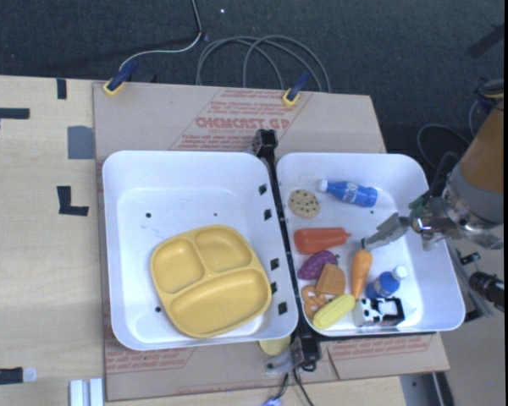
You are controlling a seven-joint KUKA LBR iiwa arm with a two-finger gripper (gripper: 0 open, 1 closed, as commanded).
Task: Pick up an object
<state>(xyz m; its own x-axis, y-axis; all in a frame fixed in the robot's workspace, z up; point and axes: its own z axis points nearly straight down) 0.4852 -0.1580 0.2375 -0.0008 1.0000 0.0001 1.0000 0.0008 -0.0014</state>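
We see the end effector (374, 242) reaching in from the right over the right bin (411, 169), its tip low above the white floor just above the carrot (360, 271). Nothing is gripped between its fingers, and whether they are spread or closed we cannot tell at this angle.

The task's candidates all lie in that right bin. A blue bottle (349, 193) lies on its side near the far wall, with a cookie (303, 202) beside the divider. Below them we find a red sausage (321, 239), then a purple piece (317, 264), the carrot, a corn cob (333, 311) and a black-and-white cow toy (379, 311) crowded together toward the near wall. A second small blue bottle (388, 282) stands just beside the carrot. The left bin (118, 176) holds a yellow divided plate (210, 279).

We judge this to be the approach step: the arm is over the pile but no grasp is made. The carrot's top end is nearest the tip, so the next move likely calls for a short descent onto it, keeping clear of the small bottle touching its side, then a firm close and a straight lift.
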